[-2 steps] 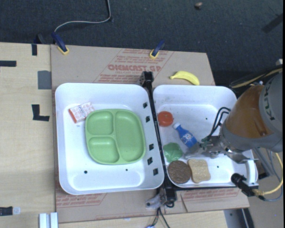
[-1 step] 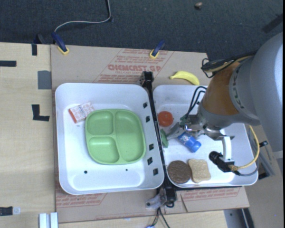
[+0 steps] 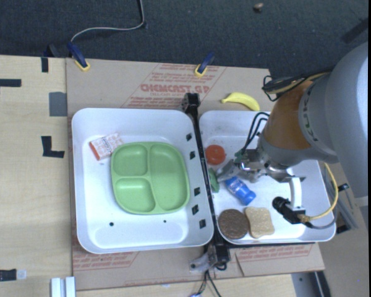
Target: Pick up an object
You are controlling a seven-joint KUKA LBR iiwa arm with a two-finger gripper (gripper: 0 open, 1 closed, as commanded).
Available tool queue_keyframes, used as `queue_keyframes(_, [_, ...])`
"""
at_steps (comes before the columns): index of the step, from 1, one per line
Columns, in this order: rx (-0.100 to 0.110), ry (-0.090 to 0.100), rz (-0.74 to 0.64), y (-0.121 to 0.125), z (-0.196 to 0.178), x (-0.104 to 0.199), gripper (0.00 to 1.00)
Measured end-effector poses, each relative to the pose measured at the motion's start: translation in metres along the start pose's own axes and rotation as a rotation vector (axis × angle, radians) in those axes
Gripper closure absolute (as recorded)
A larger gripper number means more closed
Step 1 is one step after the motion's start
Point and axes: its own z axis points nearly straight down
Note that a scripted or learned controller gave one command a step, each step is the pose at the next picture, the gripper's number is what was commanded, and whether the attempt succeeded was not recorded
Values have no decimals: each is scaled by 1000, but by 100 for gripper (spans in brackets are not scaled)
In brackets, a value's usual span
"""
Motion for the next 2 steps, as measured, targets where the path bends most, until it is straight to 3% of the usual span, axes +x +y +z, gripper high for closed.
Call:
queue_keyframes(1, [0,-3,1,0,-9,-1,100])
queue_keyframes(2, [4,-1,0,60,-98,54,100])
